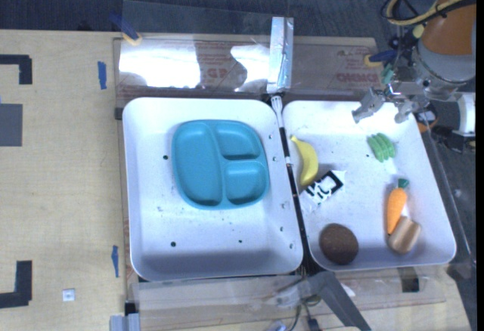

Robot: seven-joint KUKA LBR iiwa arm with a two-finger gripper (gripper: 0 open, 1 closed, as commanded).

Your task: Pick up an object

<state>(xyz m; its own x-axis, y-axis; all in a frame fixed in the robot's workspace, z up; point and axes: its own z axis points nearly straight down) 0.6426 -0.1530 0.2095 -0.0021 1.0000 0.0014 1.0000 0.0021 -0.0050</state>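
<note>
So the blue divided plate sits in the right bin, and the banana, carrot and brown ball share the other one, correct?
Not quite. The camera view shows the blue divided plate in the left bin; the banana, carrot and brown ball share the right bin.

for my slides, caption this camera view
Gripper hovers over right bin holding banana, carrot.

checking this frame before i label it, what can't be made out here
- Gripper, camera view: small and blurred at the right bin's far edge; finger state unreadable.
- Arm: cut off by the top-right frame edge.
- Black-and-white item beside the banana: too small to identify.
- Green object: too blurred to name.
</note>
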